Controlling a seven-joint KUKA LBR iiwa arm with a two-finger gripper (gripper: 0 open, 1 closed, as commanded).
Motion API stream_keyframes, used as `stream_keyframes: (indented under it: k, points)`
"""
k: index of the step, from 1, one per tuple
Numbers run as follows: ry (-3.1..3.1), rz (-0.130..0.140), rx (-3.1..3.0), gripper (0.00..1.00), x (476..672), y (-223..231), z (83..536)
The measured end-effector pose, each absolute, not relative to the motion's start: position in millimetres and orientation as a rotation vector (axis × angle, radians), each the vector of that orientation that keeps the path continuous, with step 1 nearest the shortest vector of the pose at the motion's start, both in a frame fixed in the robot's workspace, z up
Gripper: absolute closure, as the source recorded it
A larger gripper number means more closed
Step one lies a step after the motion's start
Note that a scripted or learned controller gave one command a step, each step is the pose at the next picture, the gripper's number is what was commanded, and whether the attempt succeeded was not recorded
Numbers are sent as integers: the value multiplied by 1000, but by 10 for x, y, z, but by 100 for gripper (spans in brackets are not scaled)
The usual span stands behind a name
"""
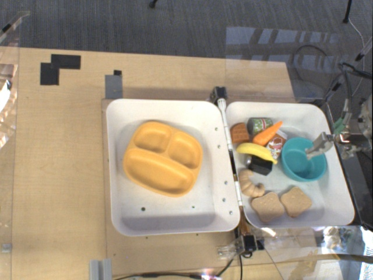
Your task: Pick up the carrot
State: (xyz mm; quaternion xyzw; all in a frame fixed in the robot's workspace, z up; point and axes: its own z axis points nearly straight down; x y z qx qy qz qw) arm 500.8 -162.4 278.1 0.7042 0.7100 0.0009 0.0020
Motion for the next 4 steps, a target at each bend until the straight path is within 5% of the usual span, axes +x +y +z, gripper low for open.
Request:
stream_keyframes:
  k: [1, 2, 3, 4]
  points:
    - [2331, 27, 2071, 0, 5507, -1426, 1181]
    - [2430, 10, 1972, 0, 6258, -1508, 1604]
    - [2357, 7, 2060, 0, 6425, -1082, 1019]
    - [2698, 8, 1597, 0, 5367, -508, 1968]
